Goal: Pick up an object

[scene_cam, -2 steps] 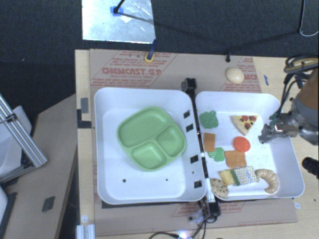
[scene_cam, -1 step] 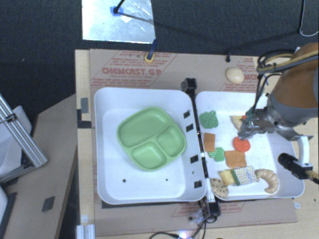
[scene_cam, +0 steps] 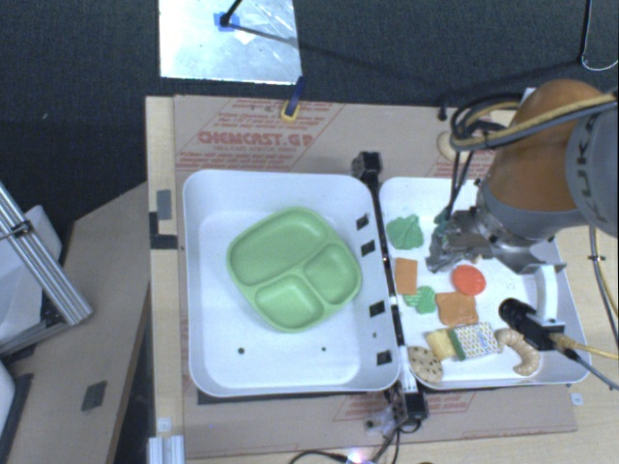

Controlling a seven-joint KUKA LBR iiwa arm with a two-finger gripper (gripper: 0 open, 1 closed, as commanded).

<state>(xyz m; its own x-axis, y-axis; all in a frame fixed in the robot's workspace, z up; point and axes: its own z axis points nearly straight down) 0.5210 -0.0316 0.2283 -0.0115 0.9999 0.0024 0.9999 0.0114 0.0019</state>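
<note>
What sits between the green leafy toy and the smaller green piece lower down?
In the camera view, an orange rectangular piece lies between the green leafy toy and the smaller green piece, near the bin's left wall.

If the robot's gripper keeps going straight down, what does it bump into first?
Probably the white floor of the right bin, between the green leafy piece and the orange slice. The gripper hangs there, though its height is unclear.

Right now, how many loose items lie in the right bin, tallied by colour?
Green: 2, the leafy piece and the small piece
Orange or red: 3, slab, disc, block
Tan or yellow: 4, cookie, wedge, patterned block, curved piece
Total: 9
</note>
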